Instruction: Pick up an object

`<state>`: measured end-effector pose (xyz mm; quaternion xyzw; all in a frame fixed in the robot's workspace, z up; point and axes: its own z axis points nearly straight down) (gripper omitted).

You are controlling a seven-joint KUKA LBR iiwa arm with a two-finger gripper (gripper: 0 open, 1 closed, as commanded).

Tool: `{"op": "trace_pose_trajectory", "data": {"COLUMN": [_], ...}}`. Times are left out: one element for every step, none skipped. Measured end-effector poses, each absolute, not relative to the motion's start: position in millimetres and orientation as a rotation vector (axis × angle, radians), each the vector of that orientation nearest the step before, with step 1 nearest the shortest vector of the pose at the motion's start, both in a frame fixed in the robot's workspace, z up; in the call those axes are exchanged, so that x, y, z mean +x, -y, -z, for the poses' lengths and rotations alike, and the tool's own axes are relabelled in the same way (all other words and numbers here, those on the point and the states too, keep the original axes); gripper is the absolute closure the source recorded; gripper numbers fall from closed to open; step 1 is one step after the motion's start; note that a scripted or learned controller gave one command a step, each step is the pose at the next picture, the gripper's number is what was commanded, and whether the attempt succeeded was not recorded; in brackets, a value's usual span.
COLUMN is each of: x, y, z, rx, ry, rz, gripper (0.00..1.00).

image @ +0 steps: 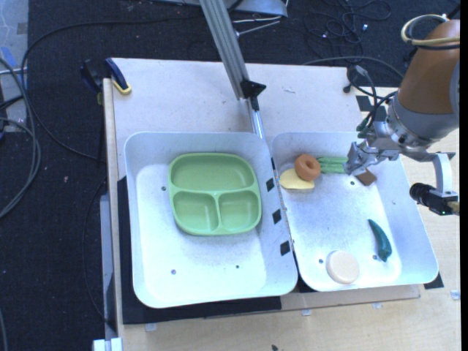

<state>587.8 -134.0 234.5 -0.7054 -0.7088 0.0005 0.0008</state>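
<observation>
My gripper (360, 165) hangs over the far part of the right bin (409, 218), reaching in from the right. Just under its tip lies a small brown block (366, 177), and a green stalk-like item (330, 164) stretches from the tip toward the left. A brown doughnut (308, 167) rests against a pale yellow piece (296, 180) near the bin's far left corner. A teal pepper-shaped object (380, 240) lies near the right wall, and a cream round disc (342, 266) sits at the front.
The left bin (146, 262) holds a green divided plate (216, 193). A slanted metal pole (228, 39) rises behind the bins, ending at a black clamp (252, 90). Cables run over the dark floor at the back.
</observation>
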Motion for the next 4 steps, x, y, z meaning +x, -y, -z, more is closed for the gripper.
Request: {"op": "trace_pose_trajectory", "data": {"x": [591.7,586.7,580.9,571.8], "y": [82,36,-7,-66], "z": [-226,-219,-226,-221], "rx": [-2.213,-2.215,-2.215,-2.214], "ry": [2.228,2.227,2.227,2.227], "rz": [0.001,-0.001,0.000,-0.001], "gripper": [1.00,1.00,1.00,1.00]}}
